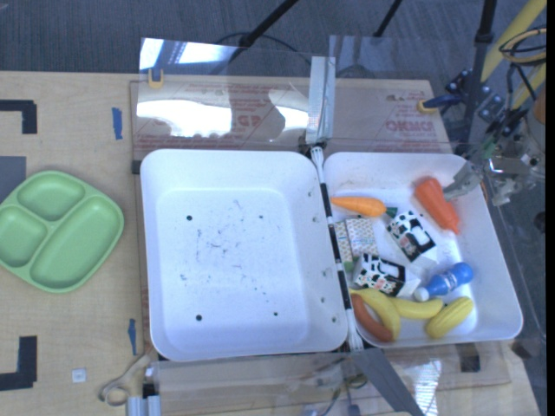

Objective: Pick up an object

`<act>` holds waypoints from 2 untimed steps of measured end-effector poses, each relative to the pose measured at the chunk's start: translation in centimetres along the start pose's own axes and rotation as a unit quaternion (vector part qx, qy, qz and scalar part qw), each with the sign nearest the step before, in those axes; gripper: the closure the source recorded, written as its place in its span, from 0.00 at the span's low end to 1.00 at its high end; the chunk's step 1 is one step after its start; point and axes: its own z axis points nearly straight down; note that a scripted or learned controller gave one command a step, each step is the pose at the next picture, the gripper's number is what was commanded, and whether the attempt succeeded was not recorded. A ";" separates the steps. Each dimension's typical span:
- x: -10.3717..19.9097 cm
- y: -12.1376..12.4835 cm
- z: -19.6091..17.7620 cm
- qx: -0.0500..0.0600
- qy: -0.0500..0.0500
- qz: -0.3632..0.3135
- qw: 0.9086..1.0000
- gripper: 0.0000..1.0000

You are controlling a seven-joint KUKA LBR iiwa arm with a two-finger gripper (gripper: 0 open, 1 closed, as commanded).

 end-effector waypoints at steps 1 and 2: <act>-0.1 1.9 3.3 0.001 0.000 0.005 1.000 0.00; -0.2 2.9 7.9 0.002 0.001 -0.053 0.999 0.00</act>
